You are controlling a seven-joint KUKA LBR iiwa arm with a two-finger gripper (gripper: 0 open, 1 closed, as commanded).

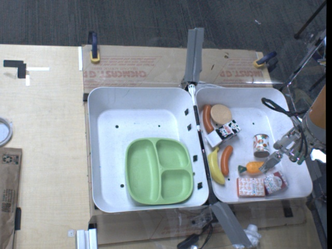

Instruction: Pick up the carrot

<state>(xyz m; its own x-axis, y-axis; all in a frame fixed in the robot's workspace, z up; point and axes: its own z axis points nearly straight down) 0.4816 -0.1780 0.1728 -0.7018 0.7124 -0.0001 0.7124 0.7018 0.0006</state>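
Claw (pixel 271 161) beside carrot (pixel 253 167) — small, orange

Your pale wooden surface (pixel 46 118) carries two white bins (pixel 104 139); left of them, perhaps a tape roll (pixel 4 133).

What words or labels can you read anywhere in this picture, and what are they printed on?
Red print on the cardboard sheet behind the bins: upside down and too blurred to read.
Red carton: print too small to read.
Black-and-white carton: no legible text.
Small can: label unreadable.
Brown packet at the left edge: a recycling-type mark, text unreadable.
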